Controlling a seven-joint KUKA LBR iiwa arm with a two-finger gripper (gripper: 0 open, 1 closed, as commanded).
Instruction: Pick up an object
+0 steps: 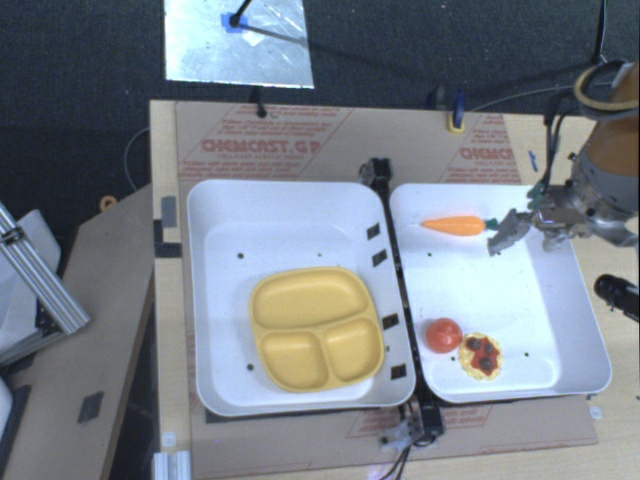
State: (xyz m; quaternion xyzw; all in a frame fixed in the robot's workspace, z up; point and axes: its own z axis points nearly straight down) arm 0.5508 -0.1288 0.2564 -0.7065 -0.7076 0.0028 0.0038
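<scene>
Gripper (507,233) — spread unclear — beside carrot (453,226) near right bin's (575,298) far edge.

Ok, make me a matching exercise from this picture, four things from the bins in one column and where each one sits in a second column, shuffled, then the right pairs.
Things:
1. carrot
2. yellow divided plate
3. tomato
4. small pizza

Places:
A. left bin, towards its near side
B. right bin, far end, just left of the tool
C. right bin, near end, right of the red thing
D. right bin, near end, close to the divider

Pairs: 1-B, 2-A, 3-D, 4-C
</scene>
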